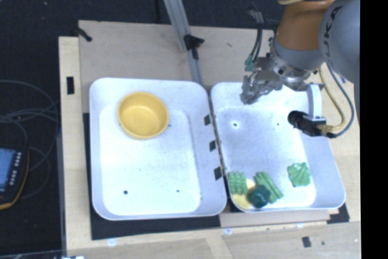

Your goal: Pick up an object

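Faintly, "UK" lettering on arm [339, 33], tool [251, 94]

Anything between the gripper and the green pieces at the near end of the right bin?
Nothing visible. The gripper sits over the far end of the right bin; the green pieces and the separate green piece lie at the near end, with bare white floor between. The yellow bowl is in the left bin.

tool [250, 94] over right bin [315, 148] far edge | green toys [265, 186] near edge | yellow bowl [143, 114] left bin [151, 191]
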You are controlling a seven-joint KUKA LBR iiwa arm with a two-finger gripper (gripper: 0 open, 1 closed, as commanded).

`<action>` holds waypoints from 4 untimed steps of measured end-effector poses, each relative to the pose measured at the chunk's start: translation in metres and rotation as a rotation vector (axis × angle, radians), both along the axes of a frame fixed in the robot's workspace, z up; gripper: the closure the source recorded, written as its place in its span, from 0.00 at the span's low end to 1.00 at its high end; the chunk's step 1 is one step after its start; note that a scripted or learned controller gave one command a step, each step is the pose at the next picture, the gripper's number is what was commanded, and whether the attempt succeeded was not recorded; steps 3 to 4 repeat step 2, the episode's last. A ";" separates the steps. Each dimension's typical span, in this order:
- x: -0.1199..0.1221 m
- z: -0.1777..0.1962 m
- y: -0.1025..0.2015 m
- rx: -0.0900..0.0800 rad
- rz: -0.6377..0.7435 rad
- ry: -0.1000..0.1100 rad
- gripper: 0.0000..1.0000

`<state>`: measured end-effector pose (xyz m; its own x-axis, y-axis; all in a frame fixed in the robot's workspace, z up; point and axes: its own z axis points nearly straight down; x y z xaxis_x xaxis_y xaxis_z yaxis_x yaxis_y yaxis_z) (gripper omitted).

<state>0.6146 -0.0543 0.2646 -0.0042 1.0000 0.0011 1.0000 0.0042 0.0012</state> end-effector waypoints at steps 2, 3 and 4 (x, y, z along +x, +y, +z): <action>0.017 -0.025 0.097 -0.001 -0.001 0.002 1.00; 0.017 -0.025 0.097 -0.001 -0.001 0.002 1.00; 0.017 -0.025 0.097 -0.001 -0.001 0.002 1.00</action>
